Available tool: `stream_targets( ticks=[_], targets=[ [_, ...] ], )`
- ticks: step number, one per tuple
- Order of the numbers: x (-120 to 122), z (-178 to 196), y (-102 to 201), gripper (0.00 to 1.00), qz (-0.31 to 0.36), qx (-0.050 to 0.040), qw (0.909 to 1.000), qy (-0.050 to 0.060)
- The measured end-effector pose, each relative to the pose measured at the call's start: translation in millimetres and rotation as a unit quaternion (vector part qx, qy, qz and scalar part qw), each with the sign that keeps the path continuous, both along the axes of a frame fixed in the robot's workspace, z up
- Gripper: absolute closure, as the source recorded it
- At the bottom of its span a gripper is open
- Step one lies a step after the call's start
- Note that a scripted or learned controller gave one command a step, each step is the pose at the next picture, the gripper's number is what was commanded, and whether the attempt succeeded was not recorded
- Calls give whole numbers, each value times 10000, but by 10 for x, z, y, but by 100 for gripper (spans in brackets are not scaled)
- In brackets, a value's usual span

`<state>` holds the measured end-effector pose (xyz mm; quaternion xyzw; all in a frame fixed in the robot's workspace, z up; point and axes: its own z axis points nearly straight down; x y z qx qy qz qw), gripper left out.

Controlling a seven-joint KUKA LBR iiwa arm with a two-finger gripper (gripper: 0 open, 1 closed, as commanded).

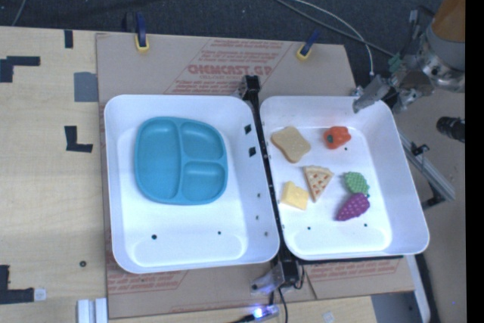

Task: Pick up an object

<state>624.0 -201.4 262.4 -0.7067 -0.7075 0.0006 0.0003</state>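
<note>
The hand (pixel 370 97) hangs over the right bin's (pixel 404 185) far right corner (whether open or closed, I cannot tell); the tomato (pixel 337 136) lies just left and nearer.

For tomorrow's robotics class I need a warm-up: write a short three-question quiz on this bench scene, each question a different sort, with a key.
1. True or false: the blue tray lies in the left bin.
2. How many food toys lie in the right bin?
3. Which toy lies nearest the tool? A) grapes B) tomato C) cheese

Key: 1 true. 2 six: bread, tomato, pizza, cheese, broccoli, grapes. 3 B.
</note>
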Motion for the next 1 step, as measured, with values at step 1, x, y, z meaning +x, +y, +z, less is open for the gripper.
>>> stream_targets(
  ticks=[1],
  targets=[
    [5,101,7,100,10,-3,10000,-6]
  ],
)
